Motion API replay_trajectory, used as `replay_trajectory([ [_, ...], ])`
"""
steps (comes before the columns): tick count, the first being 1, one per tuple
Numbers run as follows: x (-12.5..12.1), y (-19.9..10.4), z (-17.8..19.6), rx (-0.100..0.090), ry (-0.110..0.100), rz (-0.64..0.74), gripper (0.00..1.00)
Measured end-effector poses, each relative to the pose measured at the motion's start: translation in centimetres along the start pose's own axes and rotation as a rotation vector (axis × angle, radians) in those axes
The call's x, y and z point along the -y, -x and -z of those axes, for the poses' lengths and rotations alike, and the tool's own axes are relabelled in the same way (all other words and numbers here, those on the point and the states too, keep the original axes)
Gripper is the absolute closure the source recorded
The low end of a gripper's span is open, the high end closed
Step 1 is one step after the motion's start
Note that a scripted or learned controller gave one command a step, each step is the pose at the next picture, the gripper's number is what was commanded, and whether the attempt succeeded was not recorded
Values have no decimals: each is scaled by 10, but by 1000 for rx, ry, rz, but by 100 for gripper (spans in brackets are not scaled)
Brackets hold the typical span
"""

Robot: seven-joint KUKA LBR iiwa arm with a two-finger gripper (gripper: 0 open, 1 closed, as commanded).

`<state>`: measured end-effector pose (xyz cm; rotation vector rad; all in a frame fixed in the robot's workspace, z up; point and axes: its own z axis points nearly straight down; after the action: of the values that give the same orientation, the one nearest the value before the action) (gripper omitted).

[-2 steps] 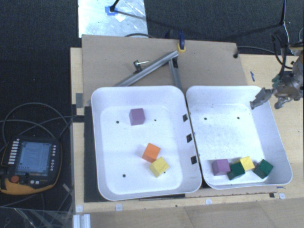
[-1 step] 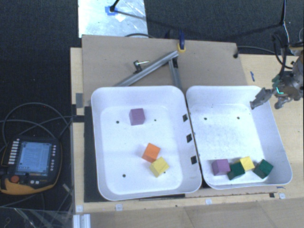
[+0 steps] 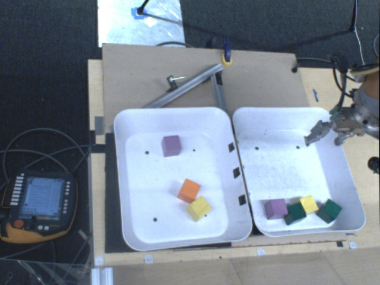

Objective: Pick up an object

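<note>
Hovering over the right bin (image 3: 341,177)'s far-right rim, end effector (image 3: 313,136) looking spread and empty, block cluster (image 3: 301,208) sitting toward that bin's near edge.

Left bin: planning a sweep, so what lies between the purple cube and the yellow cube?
The orange cube lies between purple cube and yellow cube, touching the yellow, per the camera view.

3 blocks (image 3: 189,190) in left bin (image 3: 132,123), 4 in right bin (image 3: 279,119)

Reaching in from the right, the grey arm (image 3: 369,108) carries its orange band just above and behind the claw (image 3: 317,133), which points down-left, nothing visible between its tips.
</note>
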<state>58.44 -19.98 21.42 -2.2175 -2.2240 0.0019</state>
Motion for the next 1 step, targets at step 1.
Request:
replay_trajectory([
  [1, -4, 2, -62, -1, -2, 0, 0],
])
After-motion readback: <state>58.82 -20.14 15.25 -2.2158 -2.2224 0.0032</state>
